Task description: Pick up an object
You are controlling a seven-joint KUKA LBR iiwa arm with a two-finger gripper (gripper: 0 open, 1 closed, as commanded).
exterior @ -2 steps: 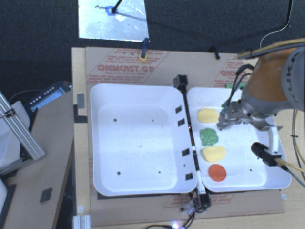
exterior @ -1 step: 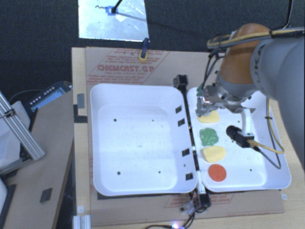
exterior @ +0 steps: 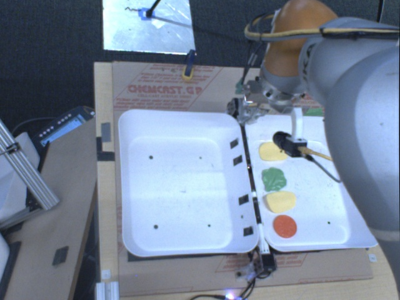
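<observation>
Yellow piece (exterior: 270,152): flat, lying in the bin (exterior: 337,230) on the view's right, beside the divider. A green piece (exterior: 273,179), second yellow piece (exterior: 280,201) and red disc (exterior: 285,225) lie in a column below it. Jaws: low at the bins' far rim; spread cannot be told, nothing seen held. Handling: centre over one piece, descend straight, close low, as flat items likely slip.

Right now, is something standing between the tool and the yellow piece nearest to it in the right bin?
Nothing visible does. The tool hangs over the far end of the right bin, by the divider; the yellow piece lies just camera-side of it, with bare floor between. The green piece sits past the yellow one.
</observation>
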